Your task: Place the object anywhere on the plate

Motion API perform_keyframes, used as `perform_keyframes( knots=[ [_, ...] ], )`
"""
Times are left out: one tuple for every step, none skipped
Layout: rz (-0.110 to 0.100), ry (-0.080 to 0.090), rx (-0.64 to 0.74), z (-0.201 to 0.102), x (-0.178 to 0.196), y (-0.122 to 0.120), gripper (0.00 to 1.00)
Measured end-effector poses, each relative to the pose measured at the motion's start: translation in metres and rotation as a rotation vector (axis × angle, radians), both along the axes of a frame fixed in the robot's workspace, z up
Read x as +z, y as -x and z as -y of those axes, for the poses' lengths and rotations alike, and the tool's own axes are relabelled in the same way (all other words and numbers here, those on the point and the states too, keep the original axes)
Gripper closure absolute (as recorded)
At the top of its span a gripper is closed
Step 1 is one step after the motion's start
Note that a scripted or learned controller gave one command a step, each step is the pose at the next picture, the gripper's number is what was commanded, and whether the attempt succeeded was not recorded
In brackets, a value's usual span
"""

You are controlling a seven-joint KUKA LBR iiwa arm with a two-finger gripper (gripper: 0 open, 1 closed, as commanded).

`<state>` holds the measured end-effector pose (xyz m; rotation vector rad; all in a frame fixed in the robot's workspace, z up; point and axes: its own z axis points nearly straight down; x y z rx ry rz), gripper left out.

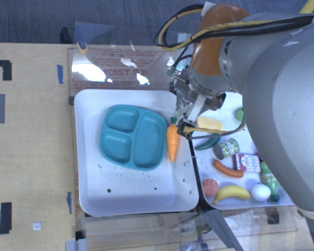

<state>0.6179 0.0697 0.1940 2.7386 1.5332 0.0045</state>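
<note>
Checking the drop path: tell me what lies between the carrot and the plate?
Nothing: in the camera view the carrot lies right beside the blue plate, with bare white bin floor there.

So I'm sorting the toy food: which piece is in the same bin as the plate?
The carrot. It lies in the left bin beside the blue plate, while the banana, egg and sausage are in the right bin.

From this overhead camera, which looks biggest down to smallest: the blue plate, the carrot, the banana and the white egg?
1. Blue plate
2. Carrot and banana: look about alike, so no ranking between them
3. White egg
</note>
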Motion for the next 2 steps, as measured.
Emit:
perform_keyframes(
  knots=[
    [-0.007, -0.001, 0.093, -0.047, -0.011, 0.012, 1.0],
    [-0.004, -0.001, -0.237, -0.007, -0.01, 0.006, 1.0]
  ],
)
